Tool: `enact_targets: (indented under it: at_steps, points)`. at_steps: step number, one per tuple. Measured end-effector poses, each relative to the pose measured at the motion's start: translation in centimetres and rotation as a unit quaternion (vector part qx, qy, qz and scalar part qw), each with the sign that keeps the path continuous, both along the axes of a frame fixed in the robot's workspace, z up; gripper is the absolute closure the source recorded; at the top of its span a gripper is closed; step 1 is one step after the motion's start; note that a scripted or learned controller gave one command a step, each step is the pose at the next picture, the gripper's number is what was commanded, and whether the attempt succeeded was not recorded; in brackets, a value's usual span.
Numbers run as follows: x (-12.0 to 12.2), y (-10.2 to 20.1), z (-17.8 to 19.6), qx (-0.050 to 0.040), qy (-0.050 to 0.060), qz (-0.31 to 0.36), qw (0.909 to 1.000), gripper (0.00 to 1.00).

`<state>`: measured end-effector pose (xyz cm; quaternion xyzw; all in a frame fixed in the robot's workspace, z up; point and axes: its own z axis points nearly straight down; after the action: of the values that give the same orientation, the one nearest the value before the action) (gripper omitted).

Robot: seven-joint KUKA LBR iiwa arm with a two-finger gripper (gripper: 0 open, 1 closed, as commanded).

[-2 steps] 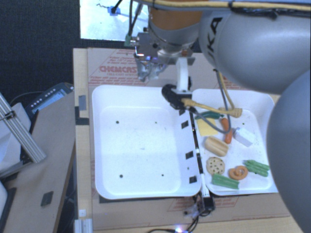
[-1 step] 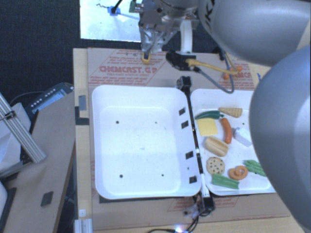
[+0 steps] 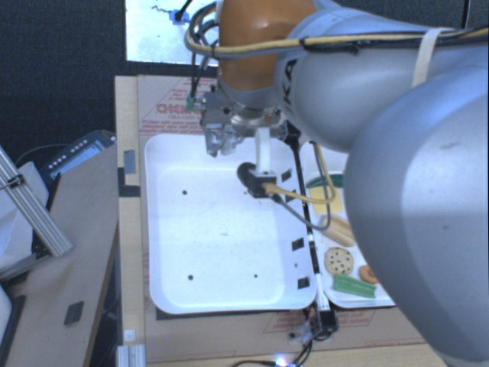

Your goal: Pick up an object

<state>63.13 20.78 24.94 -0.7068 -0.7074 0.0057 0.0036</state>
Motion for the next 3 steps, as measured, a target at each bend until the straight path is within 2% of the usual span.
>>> enact_targets:
  at_steps: [1, 2, 3]
  points:
    - [1.3, 2.8, -1.9, 0.002, -0.008, 0.002, 1.0, 1.0]
    - [3.8, 1.6, 21.6, 0.0044, -0.017, 0.002, 0.9998, 1.0]
    - [3.7, 2.4, 27.2, 0.0029, -0.011, 0.003, 0.9999, 1.0]
